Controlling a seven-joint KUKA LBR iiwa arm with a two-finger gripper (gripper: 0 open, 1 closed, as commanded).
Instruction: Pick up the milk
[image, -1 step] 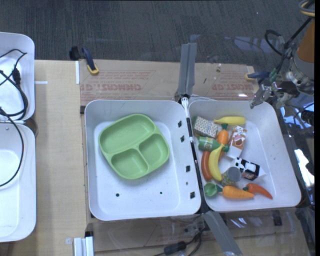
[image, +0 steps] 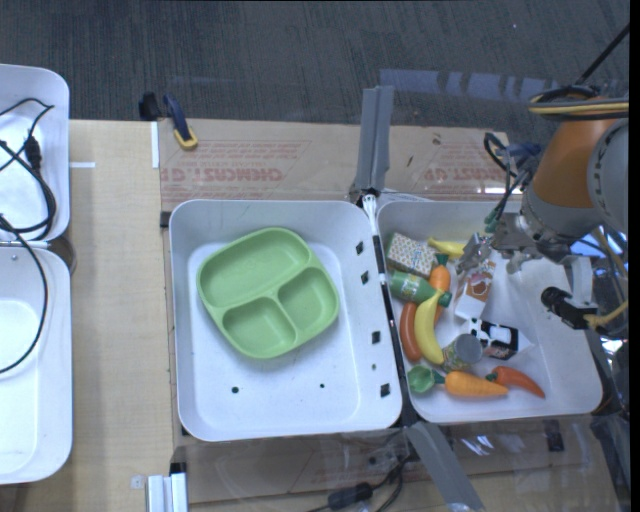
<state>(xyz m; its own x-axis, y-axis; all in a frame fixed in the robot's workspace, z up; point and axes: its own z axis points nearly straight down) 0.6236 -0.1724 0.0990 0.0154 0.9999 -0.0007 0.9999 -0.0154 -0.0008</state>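
Roughly in the middle of the right bin (image: 570, 395), the milk (image: 473, 297) is a small white carton with a reddish-brown patch on its upper face; any lettering on it is too small to read. It lies among the toy food, just right of a yellow banana (image: 430, 330) and an orange carrot piece (image: 441, 277), with a black-and-white packet (image: 497, 340) just below it.

The gripper (image: 480, 255) hangs directly over the carton's upper end, very close to it or touching; which cannot be told, nor whether the gripper is spread or closed. The arm (image: 570, 160) comes in from the right, its orange band high over the bin's far right corner and its grey wrist angled down and leftward to the gripper, cables trailing beside it.

Further out lie a green bottle (image: 412, 287), a speckled tan box (image: 408, 252), a whole carrot (image: 475, 385) and a red-orange pepper (image: 520, 378). The left bin (image: 200, 400) holds a green three-part plate (image: 267, 290). Red printing runs across the cardboard sheet (image: 240, 155) behind both bins, upside down from this view and not legible with certainty.
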